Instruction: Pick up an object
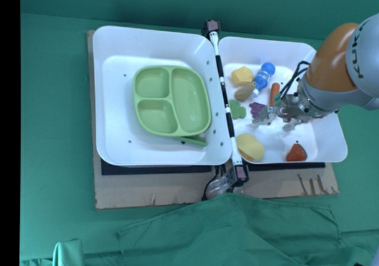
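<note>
My gripper hangs low over the middle of the right bin, reaching in from the right under the orange-banded wrist. Just to its left lie a purple grape bunch and a green leafy piece. An orange carrot lies right behind the gripper. A yellow lemon-like piece and a red strawberry rest near the bin's front. Farther back are a blue bottle, a yellow-orange piece and a tan piece. Nothing visibly sits in the gripper.
The left bin holds a green divided plate with a green utensil at its front edge. A black-and-white divider bar runs between the bins. Green cloth bunches in front of the bench.
</note>
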You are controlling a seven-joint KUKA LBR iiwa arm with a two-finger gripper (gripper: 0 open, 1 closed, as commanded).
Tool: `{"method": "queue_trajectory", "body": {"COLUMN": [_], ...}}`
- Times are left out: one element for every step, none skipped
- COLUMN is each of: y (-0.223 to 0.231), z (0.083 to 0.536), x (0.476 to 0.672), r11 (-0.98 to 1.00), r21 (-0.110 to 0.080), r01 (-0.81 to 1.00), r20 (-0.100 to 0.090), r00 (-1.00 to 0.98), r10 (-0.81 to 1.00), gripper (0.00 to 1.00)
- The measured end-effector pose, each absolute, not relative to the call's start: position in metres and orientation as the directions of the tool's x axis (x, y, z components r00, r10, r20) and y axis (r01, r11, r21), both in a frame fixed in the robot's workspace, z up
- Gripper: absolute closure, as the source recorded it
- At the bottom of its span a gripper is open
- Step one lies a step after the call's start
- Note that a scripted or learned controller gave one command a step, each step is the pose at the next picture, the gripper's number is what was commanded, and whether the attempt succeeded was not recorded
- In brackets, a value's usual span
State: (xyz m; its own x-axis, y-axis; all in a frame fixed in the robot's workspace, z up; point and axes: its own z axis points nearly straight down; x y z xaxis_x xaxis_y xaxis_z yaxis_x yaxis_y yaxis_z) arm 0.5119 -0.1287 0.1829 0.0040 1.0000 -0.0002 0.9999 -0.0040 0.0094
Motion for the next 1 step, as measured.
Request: {"method": "queue_trajectory", "body": {"y": [-0.1720], "z": [0.1845], "x": [0.5455], "r11": [-0.003], "r21": [0.014], "r01": [1.000], "r20": [-0.002], "r00": [0.003], "r10": [1.000], "gripper": [0.00]}}
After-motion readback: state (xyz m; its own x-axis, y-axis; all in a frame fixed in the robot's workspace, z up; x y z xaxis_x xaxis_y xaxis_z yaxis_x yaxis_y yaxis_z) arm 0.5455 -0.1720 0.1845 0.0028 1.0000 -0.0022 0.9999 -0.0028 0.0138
